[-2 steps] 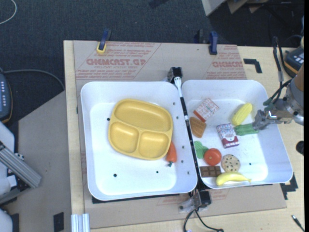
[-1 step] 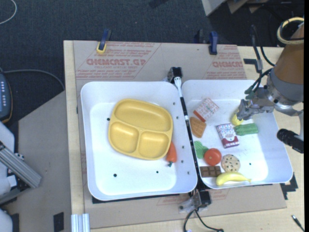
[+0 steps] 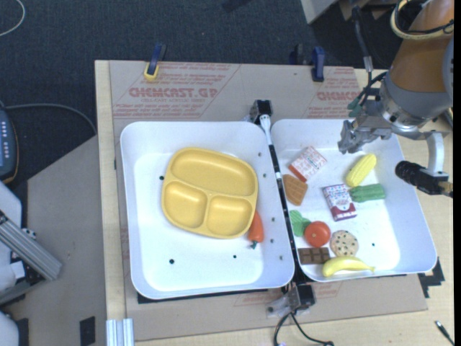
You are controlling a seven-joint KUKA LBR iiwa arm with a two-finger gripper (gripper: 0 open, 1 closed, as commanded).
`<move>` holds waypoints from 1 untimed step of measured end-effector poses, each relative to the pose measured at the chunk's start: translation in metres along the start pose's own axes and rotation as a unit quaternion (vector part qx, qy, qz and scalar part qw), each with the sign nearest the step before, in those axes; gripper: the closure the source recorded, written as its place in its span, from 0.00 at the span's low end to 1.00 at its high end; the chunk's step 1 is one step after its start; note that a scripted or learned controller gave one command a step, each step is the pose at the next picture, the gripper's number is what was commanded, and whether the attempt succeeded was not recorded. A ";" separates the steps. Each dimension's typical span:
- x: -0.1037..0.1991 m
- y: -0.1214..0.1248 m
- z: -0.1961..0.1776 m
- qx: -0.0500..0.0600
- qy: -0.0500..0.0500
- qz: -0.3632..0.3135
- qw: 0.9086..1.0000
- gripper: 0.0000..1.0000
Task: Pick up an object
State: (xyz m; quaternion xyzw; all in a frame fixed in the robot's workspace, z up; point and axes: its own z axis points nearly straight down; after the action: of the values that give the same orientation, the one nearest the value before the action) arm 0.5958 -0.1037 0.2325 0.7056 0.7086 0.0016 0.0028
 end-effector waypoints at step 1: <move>0.014 0.014 0.016 0.002 0.000 0.001 1.000 1.00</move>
State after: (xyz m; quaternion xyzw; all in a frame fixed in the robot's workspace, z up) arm 0.6097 -0.0901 0.2162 0.7064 0.7078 0.0004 0.0016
